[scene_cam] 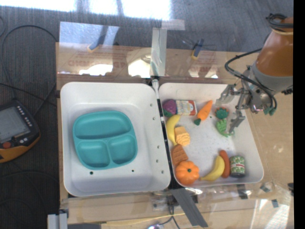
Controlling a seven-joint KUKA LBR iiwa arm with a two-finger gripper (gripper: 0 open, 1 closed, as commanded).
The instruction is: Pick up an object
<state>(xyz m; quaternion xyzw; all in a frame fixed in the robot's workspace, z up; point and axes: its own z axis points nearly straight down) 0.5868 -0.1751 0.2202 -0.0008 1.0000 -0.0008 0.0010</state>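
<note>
Our tool (pixel 233 109) hangs with its prongs spread apart and nothing between them, just above the green toy vegetable (pixel 222 126) at the right bin's (pixel 255 163) far side; we judge it light, hard plastic, slippery, best pinched across its narrow middle

Sunlit dark carpet (pixel 28 56) beyond bench (pixel 276 142)

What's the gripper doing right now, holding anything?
Gripper: over the right bin's upper right, above the green toy vegetables. Nothing visibly held; open or shut cannot be told.
</note>
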